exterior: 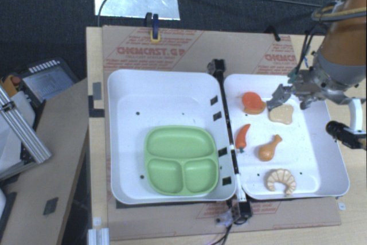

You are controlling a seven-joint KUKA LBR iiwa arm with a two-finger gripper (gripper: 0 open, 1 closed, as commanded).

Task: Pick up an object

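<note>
Left white bin point(123, 94) holds green three-section plastic tray point(182, 159). Right white bin point(321, 140) holds toy food: croissant point(281, 180), drumstick point(269, 148), red-orange tomato-like piece point(252, 102), beige flat piece point(281, 115), red chili point(242, 135). Grey gripper point(291, 96) hovers above beige piece, near tomato; released or clenched, cannot tell
</note>
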